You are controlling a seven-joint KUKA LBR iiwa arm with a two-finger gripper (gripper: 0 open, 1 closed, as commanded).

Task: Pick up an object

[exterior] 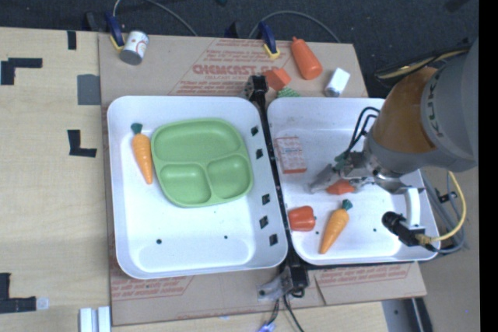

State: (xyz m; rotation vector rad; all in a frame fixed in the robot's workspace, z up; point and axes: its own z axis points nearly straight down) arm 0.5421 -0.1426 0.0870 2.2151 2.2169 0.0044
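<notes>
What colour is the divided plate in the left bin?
Light green plate, clearest in the camera view.

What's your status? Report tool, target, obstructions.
Tool low in right bin, over small orange piece; grip unconfirmed. Carrot and red-orange block close by. Nothing blocking.

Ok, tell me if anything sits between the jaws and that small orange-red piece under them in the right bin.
Nothing visible does. The gripper is right down at the small orange-red piece, with no other object between them. The toy carrot and the red-orange block lie nearer the bin's front edge, apart from it.
</notes>
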